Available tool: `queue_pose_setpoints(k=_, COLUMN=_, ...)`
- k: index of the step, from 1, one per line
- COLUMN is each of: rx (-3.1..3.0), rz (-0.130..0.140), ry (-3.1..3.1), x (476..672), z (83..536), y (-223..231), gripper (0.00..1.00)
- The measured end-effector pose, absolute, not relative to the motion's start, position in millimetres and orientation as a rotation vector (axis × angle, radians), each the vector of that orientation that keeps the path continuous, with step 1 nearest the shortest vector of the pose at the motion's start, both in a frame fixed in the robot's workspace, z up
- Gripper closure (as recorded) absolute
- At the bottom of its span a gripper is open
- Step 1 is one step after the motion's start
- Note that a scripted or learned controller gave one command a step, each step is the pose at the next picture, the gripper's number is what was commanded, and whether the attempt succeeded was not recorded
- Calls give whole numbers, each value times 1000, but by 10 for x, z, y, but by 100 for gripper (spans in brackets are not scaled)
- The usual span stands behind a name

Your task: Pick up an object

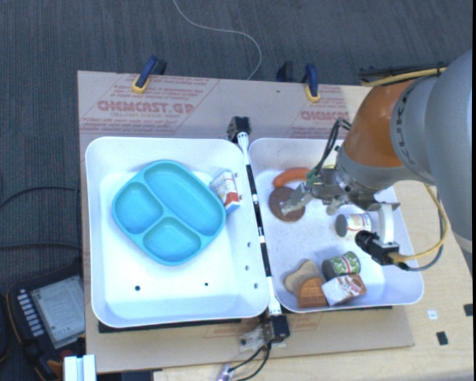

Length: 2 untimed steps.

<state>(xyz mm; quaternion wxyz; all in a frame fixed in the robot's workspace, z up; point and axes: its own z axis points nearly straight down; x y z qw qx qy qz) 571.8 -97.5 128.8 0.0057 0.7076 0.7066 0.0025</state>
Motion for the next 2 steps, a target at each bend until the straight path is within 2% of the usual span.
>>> queue_pose_setpoints(k=1, rx=2215, rz=8, ry=2213, x=5718, z=1382, y=-972, gripper=100)
queue_pose_setpoints(k=2, rx=2216, rz=7, ry=2213, x=5718, z=1381, y=-972, gripper=0)
